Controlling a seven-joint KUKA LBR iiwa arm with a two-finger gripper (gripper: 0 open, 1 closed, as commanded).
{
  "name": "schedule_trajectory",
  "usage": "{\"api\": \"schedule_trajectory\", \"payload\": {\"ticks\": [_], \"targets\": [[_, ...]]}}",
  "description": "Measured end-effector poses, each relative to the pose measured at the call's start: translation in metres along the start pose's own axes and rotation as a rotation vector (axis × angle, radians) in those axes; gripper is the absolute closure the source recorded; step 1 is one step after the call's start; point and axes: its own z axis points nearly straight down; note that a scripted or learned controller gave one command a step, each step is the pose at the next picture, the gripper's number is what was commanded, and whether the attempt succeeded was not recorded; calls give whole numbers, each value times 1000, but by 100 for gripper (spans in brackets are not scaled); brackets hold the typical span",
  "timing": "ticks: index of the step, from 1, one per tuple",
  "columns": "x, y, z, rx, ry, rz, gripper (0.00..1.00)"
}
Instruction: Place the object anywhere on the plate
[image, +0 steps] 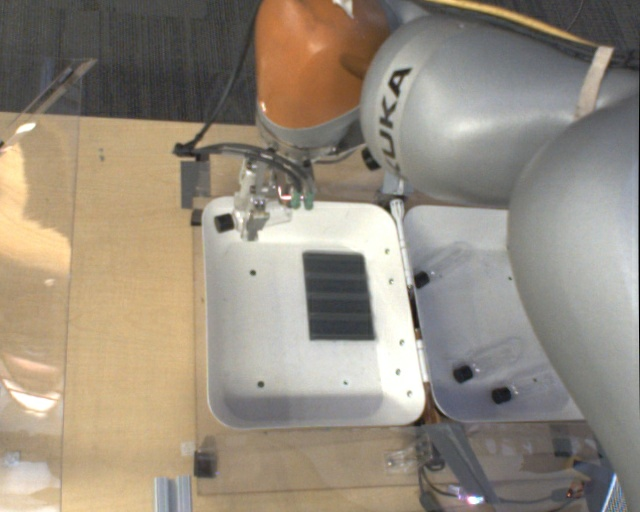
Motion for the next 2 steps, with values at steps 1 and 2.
{"api": "schedule_trajectory", "payload": {"ticks": [1,2], "targets": [[-15,-2,40,4,4,551,100],[-17,-1,27,-2,-4,549,100]]}}
